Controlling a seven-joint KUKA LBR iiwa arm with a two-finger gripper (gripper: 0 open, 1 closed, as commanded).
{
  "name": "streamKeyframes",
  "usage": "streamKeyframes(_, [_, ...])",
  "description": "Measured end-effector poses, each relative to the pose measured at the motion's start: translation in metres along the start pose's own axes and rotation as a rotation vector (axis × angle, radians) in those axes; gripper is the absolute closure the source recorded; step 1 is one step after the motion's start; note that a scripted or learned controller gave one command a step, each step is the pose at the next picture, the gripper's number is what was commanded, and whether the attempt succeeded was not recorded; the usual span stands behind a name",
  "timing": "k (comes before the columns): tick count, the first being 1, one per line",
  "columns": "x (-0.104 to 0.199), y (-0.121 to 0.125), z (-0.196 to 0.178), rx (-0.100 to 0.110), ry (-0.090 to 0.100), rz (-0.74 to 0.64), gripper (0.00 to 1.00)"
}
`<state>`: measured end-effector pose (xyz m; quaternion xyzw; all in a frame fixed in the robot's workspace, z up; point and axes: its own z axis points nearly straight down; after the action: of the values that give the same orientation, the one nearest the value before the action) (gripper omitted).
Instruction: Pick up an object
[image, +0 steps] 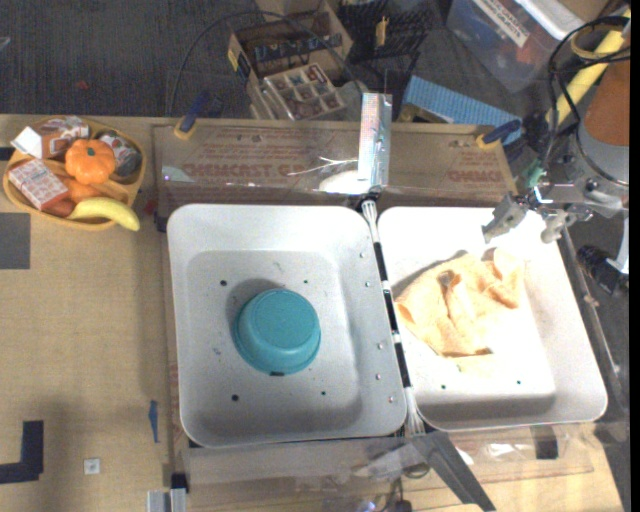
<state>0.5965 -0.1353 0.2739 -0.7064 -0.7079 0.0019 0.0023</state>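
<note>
A crumpled orange-yellow cloth (464, 302) lies in the right bin (530, 380), spread from its middle toward the far side. A teal bowl (278, 330) sits upside down in the middle of the left bin (200, 250). My gripper (522, 225) hangs over the far right corner of the right bin, just beyond and to the right of the cloth's upper edge. Its two fingers stand apart, open, with nothing between them.
A basket (20, 190) with a small pumpkin, a banana and boxes sits on the bench at far left. A cardboard wall (260, 165) runs behind both bins, with a thin upright divider (374, 140) at the middle. Cables and crates lie beyond it.
</note>
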Motion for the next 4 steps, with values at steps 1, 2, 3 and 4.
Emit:
streamKeyframes(1, [0.02,0.01,0.131,-0.002,0.0,-0.108,0.0])
streamKeyframes(2, [0.015,0.015,0.186,-0.011,0.001,-0.008,0.0])
streamKeyframes(3, [0.012,0.015,0.177,-0.013,0.0,-0.004,1.0])
streamKeyframes(4, [0.055,0.071,0.077,-0.005,-0.003,-0.337,1.0])
